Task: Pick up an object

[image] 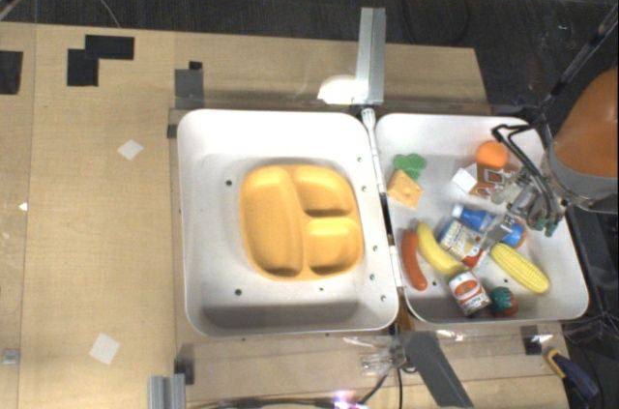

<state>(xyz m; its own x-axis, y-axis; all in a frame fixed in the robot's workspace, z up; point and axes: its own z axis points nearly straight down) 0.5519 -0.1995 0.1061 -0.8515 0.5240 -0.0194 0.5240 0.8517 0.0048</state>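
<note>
- Yellow plastic fills the middle of the left bin (208, 204): a sectioned tray (298, 219) with one long compartment and two smaller ones, lying flat.
- The right bin (578, 286) holds the small toy items, all crowded toward its centre and near edge.
- A green piece (409, 163) and a wedge of cheese (405, 191) lie near the right bin's left wall, just beside each other.
- A red sausage (415, 261) and a banana (437, 251) lie side by side, both slanted.
- A corn cob (519, 269) lies near the front right, with a small red-and-white can (469, 292) and a dark green piece (503, 302) close to the front rim.
- A blue-and-white container (464, 231) sits in the middle of the pile, and an orange-capped bottle (492, 162) stands behind it.
- The tool (511, 207) is low over the pile, between the bottle and the corn cob; whether it is apart or together cannot be told amid the clutter.
- The wooden surface (87, 204) carries both bins.
</note>
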